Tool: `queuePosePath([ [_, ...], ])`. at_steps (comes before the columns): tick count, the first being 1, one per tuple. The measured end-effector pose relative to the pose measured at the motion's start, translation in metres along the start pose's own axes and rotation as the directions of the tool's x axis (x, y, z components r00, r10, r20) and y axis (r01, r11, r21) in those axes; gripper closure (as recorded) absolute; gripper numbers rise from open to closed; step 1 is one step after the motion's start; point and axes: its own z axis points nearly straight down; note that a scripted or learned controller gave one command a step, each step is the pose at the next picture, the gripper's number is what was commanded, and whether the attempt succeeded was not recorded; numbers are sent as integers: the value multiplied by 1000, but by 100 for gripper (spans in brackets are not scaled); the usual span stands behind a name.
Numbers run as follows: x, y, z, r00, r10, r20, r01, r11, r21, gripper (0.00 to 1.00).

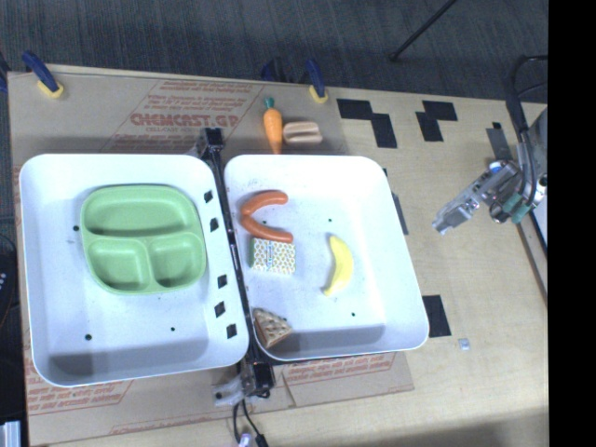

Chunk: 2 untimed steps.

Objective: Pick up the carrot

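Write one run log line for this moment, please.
carrot: on bench behind right bin | gripper: right of bins, apart from carrot | pick: not done

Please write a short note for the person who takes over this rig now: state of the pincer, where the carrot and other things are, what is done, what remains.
Pincer: over the bare bench to the right of the right bin, holding nothing; open or shut cannot be told.
Carrot: on the cardboard behind the right bin, outside it, beside a hot dog bun.
Right bin holds two sausages, a banana, a patterned block and a sandwich wedge.
Left bin holds a green divided plate.
Done: nothing yet.
Left: reach the carrot, grasp it, lift it.
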Motion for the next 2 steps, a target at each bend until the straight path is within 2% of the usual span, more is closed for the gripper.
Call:
queuePosePath([
  [1,20,15,147,997,79,-7,-79,997,3,100],
  [2,-10,12,60,998,70,-2,-70,998,0,100],
])
